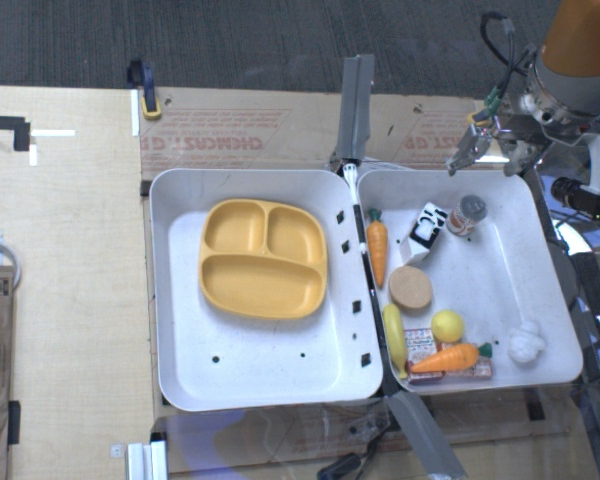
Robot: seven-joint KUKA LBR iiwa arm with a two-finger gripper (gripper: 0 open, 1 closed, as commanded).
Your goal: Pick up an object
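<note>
Yellow plastic divided plate (264, 258) sits by itself in the left white bin (180, 368), three compartments, nothing in them as far as I can see. All the small stuff is piled in the right white bin (555, 298). Along its left wall there's an upright-lying orange toy carrot (378, 251), then a yellow banana (394, 335) lower down. Next to those: a round tan disc (411, 289), a yellow lemon (447, 325), a second orange carrot (446, 358) lying across a flat printed packet (420, 344), and a white fluffy ball (525, 344) in the lower right corner. Up toward the top of that bin is a small black-and-white block (428, 224) and a little jar with a grey lid (467, 214) just beside it.

The grey arm with the orange band (578, 28) comes in at the upper right of the frame, and its pincer (490, 148) hangs over the top rim of the right bin, above the jar and apart from it. Fingers look spread a bit with nothing between them, so open and empty. Light wooden worktop (60, 298) fills the left side.
</note>
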